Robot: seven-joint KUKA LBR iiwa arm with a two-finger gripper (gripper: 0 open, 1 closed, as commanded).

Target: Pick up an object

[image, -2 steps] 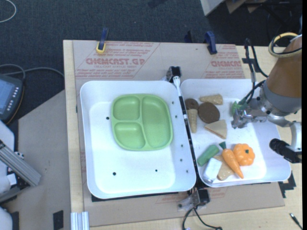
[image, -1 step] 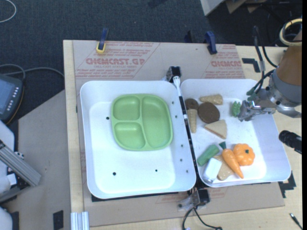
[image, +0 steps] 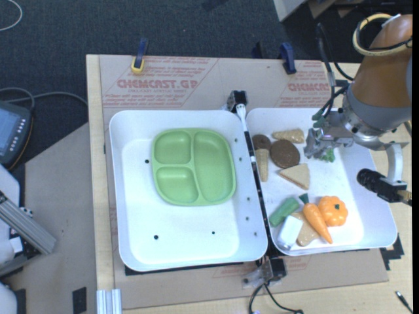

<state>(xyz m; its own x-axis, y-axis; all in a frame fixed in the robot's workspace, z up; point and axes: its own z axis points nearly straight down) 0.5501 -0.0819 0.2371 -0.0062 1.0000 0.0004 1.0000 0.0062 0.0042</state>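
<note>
My gripper [image: 319, 146] hangs over the back middle of the right bin [image: 373, 231], under the grey wrist. A small green thing [image: 328, 154] peeks out just below it; whether it is held I cannot tell. To the gripper's left lie a round brown cookie [image: 285, 153], a tan bread piece [image: 289, 135], a small brown lump [image: 261, 141] and a tan stick [image: 263, 165]. A pale wedge [image: 296, 175] lies in front of the cookie. Nearer the front are an orange pumpkin [image: 333, 210], a carrot [image: 316, 222], a green pod [image: 284, 210] and a white block [image: 289, 229].
The left bin [image: 131, 227] holds a green divided plate [image: 194, 166]. A black clamp-like part [image: 380, 183] of the arm juts over the right bin's right side. Clips [image: 138, 63] sit on the bench's back edge, and the bins' shared rim [image: 252, 175] runs between them.
</note>
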